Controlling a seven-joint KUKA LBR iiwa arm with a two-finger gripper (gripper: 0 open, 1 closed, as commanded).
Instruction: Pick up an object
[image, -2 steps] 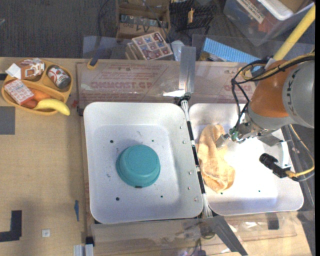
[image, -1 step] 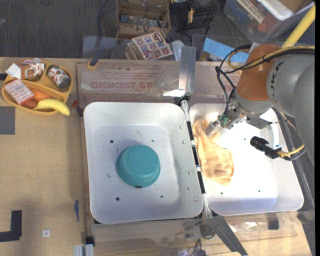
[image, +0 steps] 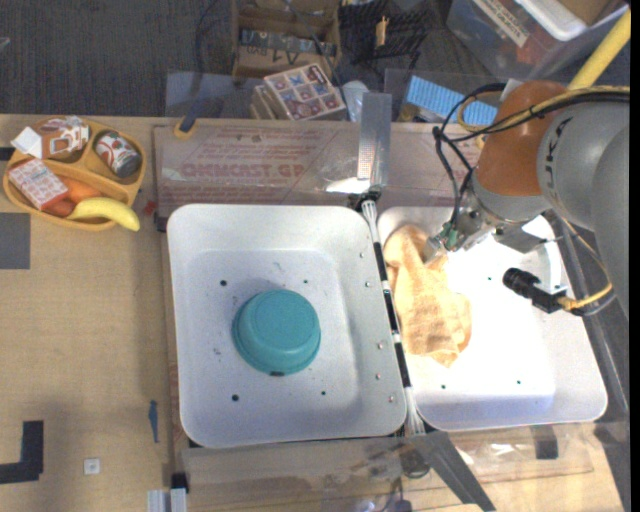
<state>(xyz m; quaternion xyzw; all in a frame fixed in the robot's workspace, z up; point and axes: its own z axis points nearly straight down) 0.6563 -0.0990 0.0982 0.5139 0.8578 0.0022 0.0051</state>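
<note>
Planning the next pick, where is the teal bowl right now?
The round teal plastic bowl sits upside down mid-floor in the left white bin, across the divider from the yellow cloth.

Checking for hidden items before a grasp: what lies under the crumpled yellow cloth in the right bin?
The crumpled yellow cloth rests on the right white bin's floor, against its left wall. Whatever is beneath it is covered; nothing pokes out at its edges.
</note>
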